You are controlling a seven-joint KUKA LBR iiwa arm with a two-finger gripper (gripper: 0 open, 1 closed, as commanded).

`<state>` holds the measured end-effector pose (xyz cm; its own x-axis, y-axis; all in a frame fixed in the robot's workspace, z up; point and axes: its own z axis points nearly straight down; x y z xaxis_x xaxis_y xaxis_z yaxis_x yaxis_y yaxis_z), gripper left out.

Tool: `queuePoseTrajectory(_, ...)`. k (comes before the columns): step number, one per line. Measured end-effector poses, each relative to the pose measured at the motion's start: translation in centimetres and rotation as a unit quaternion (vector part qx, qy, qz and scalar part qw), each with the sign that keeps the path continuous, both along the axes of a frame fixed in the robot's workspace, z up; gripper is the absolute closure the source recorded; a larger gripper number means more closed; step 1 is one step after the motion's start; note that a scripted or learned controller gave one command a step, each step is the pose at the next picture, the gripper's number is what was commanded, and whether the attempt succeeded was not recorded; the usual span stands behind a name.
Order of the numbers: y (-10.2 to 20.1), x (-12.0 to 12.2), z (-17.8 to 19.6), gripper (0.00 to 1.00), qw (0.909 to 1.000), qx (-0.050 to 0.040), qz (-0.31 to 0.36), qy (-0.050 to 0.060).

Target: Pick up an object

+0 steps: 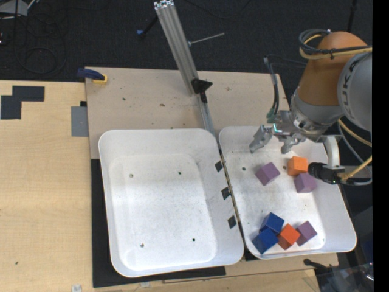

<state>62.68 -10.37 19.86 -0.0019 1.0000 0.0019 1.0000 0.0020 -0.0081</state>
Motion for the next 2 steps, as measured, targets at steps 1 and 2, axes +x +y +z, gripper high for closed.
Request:
queuePoseTrajectory(1, 0.0, 0.1, 0.2, 0.00, 1.0000, -0.0005, 0.000, -0.002)
queuePoseTrajectory(2, 0.0, -0.2, -4.1, 0.00, 1.0000, -0.0006, -0.001, 0.000)
